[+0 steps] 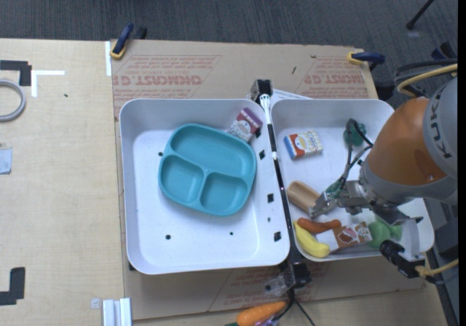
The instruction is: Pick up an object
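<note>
Camera view showed the arm (411, 146) reaching in from the right of the frame, its jaws (325, 203) low in the right bin (331, 105), at lower right of centre. Jaws sat just beside the tan bread-roll-like item (302, 193), with the orange carrot-like piece (318, 226) and the yellow banana (311, 244) just below them in the frame. Whether the jaws were released or clenched: cannot tell; the tips were small and partly lost against the clutter. Nothing was clearly seen between them, so no grasp is recorded.

Other contents of the right bin: a small white-and-orange box (302, 144) toward the upper middle, a green leafy toy (386, 231) under the wrist at lower right. Left bin (138, 193) held a teal divided plate (208, 169) and a small wrapped packet (244, 124) at its upper right corner.

Judgement on progress: approach appeared done, the jaws being down among the objects. Remaining: secure one item, most likely the roll, and lift it clear of the bin. All objects lay on the bin floor; pick not yet achieved.
</note>
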Action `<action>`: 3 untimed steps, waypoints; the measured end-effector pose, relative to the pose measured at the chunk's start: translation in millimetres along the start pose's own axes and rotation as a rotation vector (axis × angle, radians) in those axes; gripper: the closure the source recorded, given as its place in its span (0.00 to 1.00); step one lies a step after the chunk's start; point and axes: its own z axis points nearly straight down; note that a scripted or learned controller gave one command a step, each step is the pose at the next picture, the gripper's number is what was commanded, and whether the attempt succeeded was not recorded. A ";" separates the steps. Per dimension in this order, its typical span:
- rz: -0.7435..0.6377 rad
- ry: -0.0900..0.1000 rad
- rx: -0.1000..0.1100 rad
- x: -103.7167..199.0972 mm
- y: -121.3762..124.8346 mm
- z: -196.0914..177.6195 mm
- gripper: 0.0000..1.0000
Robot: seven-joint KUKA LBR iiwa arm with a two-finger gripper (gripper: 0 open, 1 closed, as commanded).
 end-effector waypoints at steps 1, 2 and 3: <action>-0.199 0.002 0.000 3.8 -0.1 9.6 0.00; -0.196 0.002 -0.001 3.5 0.6 0.1 1.00; -0.196 0.002 -0.001 3.4 0.6 0.0 0.00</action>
